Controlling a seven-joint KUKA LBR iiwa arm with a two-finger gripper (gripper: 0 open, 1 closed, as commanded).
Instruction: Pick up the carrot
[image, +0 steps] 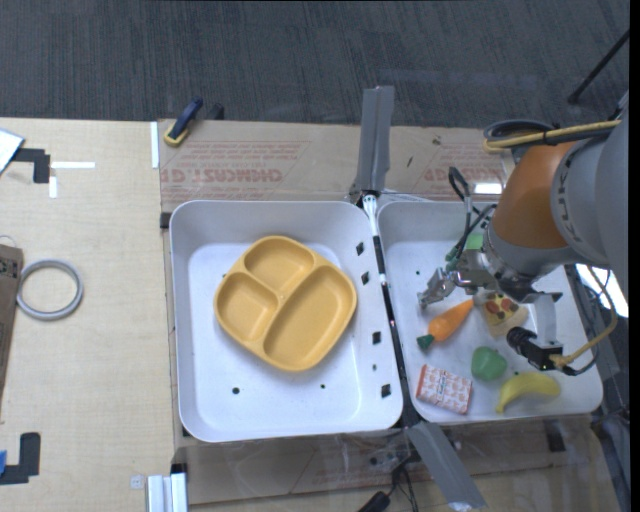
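Orange and tapering, the carrot (452, 319) lies in the right bin (400, 250), slanted, its green stub pointing down-left toward the bin's inner wall. The hand (440, 289) hangs just above and left of the carrot's thick end, metal fingers spread apart with nothing between them.

To grasp well, I judge the hand should shift a little toward the carrot's middle, turn so the fingers straddle its narrow width rather than its length, then descend before closing. A grip near the tip would likely slip off the taper.

Crowding matters: a small yellow-and-red item (503, 310) sits just beside the carrot's upper end, a green round piece (488, 362) and a banana (527, 390) lie lower right, and a red-patterned packet (444, 388) rests near the front wall. The left bin (190, 330) holds a yellow divided plate (286, 302), its three compartments bare.
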